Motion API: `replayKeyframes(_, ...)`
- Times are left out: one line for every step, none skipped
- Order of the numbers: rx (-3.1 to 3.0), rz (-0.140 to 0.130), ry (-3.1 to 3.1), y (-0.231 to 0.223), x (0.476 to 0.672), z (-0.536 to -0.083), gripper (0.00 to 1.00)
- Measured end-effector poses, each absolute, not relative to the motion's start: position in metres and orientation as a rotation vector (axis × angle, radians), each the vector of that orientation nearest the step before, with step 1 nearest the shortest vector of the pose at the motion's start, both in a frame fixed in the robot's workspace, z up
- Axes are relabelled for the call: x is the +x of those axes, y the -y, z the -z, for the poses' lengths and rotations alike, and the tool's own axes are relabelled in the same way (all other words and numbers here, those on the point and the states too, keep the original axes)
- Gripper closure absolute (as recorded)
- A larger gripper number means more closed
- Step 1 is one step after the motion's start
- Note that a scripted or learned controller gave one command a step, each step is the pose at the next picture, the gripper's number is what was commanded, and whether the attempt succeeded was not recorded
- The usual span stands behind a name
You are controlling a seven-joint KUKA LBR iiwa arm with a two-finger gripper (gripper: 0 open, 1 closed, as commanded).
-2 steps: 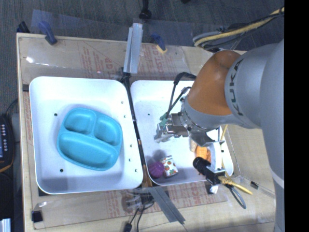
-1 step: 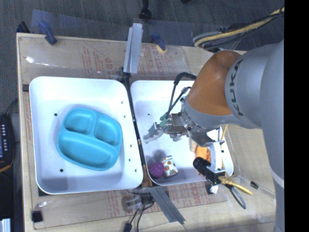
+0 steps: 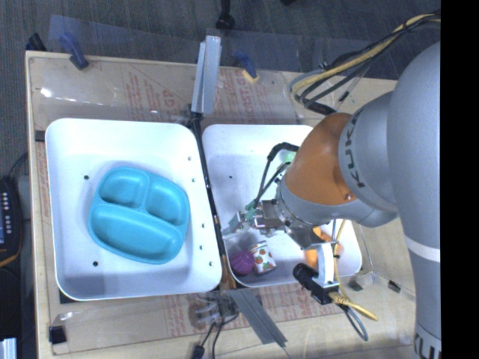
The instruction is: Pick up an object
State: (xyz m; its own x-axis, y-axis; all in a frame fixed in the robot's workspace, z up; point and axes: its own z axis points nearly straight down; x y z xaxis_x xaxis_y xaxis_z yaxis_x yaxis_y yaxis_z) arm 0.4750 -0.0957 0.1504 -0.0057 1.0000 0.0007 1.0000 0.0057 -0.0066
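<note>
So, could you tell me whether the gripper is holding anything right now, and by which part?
It cannot be told: the arm's wrist hides the gripper above the right bin.

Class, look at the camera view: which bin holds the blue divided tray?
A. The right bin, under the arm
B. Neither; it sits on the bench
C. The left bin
C: the blue divided tray lies flat inside the left bin, apart from the arm.

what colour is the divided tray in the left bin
Light blue, a plain turquoise shade. The divided tray lies in the left bin, seen best in the camera view.
</note>
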Motion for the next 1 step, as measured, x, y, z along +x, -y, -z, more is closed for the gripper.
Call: replayKeyframes(-2.228,-0.01,2.229,0.117,0.5176,-0.0923,0.0)
